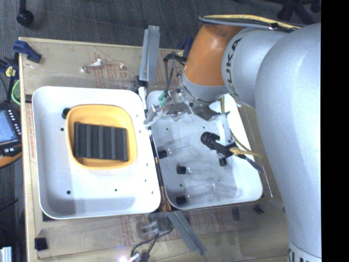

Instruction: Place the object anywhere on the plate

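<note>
The arm's tool [163, 105] hangs low over the far left corner of the right bin [251, 187], close to the wall it shares with the left bin [46, 146], and whether it is released or clenched cannot be told from this slanted view, since the metal parts at the wrist blur together. The yellow plate [101, 113] lies in the left bin, a rounded square with a glossy raised rim, and a dark ribbed rectangular block [101, 142] sits flat in its middle, so if that block is the task's object it already rests on the plate. The right bin holds several clear, glassy-looking pieces [210, 187], hard to make out against the white plastic, together with a few small dark bits. The likeliest trouble from here is the tool catching the shared rims of the two bins, because it sits so near them; a low sideways move could nudge either bin across the plywood desk [82, 56]. The transparent pieces look smooth and slippery, and a grasp aimed at one could easily close on nothing or squirt it away. The thick grey arm also hides much of the right bin, so anything beneath it cannot be judged.
</note>
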`<state>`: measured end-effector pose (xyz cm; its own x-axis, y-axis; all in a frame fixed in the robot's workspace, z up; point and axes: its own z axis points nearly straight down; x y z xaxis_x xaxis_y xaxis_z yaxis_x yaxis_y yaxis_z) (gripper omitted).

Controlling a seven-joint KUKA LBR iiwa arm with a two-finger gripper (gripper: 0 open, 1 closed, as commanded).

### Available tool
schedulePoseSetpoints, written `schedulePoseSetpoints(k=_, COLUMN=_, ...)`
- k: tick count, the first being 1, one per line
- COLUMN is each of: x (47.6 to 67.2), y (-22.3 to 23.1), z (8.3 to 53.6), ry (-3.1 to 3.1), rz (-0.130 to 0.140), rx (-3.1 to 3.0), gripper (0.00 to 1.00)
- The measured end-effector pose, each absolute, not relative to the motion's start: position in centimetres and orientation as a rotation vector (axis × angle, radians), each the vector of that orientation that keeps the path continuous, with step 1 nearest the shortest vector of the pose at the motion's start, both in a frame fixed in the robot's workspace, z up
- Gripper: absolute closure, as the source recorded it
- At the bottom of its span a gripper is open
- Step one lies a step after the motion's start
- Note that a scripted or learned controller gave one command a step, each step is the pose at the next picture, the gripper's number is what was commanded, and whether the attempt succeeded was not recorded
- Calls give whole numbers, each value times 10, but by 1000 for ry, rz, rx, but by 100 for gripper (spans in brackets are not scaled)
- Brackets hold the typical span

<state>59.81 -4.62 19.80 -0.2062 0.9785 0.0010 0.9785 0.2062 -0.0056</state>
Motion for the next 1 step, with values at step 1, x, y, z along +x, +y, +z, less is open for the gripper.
schedulePoseSetpoints(k=1, x=525, y=44, z=191, ry=-2369, rz=7, rx=-2057, gripper=0)
